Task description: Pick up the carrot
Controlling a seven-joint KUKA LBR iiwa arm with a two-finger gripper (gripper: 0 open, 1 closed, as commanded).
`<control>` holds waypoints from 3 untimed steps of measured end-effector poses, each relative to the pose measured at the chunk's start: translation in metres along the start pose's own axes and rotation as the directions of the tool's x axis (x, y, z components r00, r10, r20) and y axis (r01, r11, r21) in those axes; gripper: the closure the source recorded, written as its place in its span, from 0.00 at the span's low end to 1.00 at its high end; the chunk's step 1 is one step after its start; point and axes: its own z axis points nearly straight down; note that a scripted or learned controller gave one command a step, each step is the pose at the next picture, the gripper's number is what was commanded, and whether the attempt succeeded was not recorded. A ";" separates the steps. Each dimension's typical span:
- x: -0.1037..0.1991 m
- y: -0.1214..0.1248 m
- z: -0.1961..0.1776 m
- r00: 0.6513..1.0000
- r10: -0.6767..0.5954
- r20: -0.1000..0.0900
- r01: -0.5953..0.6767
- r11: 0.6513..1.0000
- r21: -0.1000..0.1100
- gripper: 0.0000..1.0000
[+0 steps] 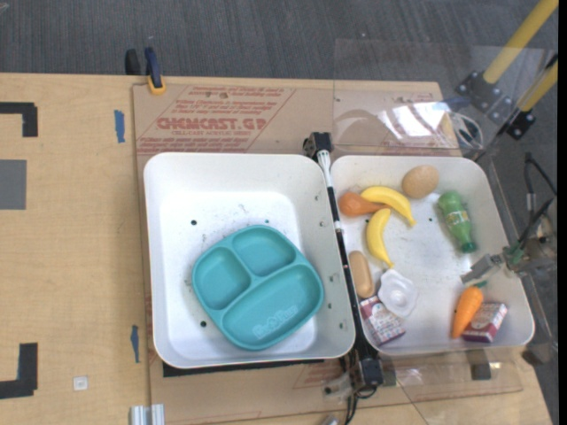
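Wooden bench [62, 237] w/ two white bins side by side: left bin [168, 202] holding a teal divided plate [257, 286], right bin [496, 202] holding food items. Carrot [466, 311] is lying near the right bin's front-right corner, just beside a small carton [486, 322]. Gripper [483, 270] is hovering just above the carrot's top end, carrying nothing; can't tell how wide it's standing.

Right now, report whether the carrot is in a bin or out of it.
In. The carrot lies inside the right bin, near its front right corner, beside a small carton. The gripper is just above it.
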 end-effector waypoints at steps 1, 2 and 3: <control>0.021 0.007 0.071 0.896 -0.444 0.002 0.444 0.896 -0.007 0.00; 0.019 0.010 0.059 0.898 -0.441 0.018 0.441 0.897 -0.016 1.00; 0.023 0.008 0.070 0.812 -0.584 0.010 0.584 0.812 -0.006 1.00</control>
